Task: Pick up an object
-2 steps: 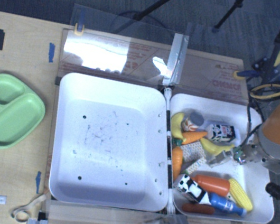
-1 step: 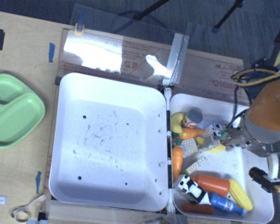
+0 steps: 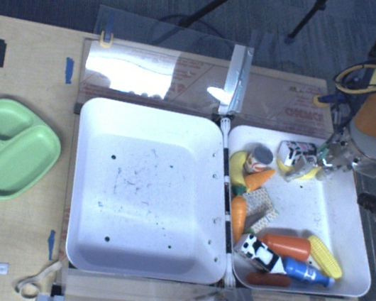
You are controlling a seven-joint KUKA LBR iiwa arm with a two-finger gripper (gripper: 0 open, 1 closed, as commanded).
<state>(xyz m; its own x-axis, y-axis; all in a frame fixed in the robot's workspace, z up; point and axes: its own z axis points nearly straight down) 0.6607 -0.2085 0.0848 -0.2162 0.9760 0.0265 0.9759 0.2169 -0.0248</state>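
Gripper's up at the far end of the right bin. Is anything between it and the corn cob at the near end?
Yes. The gripper sits at the bin's far side by a yellow item. The corn cob lies near the front, beside the red sausage and above the blue bottle. The bare bin floor lies between; nothing visible blocks it.

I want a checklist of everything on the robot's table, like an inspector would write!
Surface: wooden bench bearing two white bins side by side.
Job's things: right bin holds a corn cob, a carrot, a blue bottle, a black-and-white cow toy and more toys piled near them.
Clutter: green divided plate left of the left bin.
Grippers: gripper low at the right bin's far edge, among small toys; grasp unclear.
Cables: yellow and black cables looped on the arm.
Surroundings: dark floor and stand legs behind the bench.
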